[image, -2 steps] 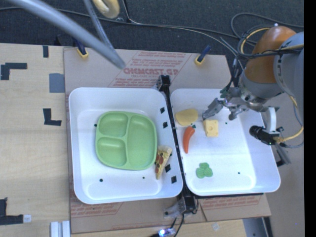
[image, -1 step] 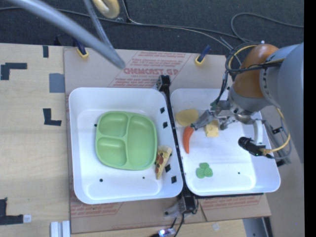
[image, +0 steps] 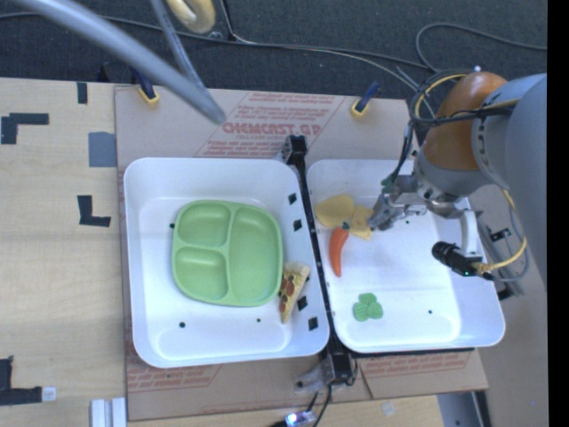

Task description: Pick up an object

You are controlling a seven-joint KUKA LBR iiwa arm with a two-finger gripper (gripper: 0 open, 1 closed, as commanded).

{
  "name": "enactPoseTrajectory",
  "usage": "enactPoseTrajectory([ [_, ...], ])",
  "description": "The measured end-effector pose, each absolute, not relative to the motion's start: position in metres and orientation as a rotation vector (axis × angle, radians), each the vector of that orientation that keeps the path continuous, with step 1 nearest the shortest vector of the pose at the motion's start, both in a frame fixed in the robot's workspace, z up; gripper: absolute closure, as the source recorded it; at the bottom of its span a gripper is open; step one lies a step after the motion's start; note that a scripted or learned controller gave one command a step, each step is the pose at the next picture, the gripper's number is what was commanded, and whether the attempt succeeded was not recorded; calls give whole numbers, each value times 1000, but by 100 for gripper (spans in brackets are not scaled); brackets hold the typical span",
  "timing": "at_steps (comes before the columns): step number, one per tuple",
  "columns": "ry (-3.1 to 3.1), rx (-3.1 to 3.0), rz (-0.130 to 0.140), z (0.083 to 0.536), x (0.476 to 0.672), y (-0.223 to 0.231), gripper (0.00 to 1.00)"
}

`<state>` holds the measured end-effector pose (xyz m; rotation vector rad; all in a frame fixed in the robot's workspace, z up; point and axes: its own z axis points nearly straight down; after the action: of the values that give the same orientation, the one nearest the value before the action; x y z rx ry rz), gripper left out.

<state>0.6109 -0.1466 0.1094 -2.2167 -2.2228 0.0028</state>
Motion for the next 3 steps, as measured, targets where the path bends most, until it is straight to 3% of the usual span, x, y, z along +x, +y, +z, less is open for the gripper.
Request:
enactPoseTrajectory([
  [1, -2227, -2222, -5, 172, 616, -144, 100],
  [2, -2225, -2221, -3, 206, 617, -144, 100],
  [3, -2227, -2214, -1, 215, 604, -85, 100],
])
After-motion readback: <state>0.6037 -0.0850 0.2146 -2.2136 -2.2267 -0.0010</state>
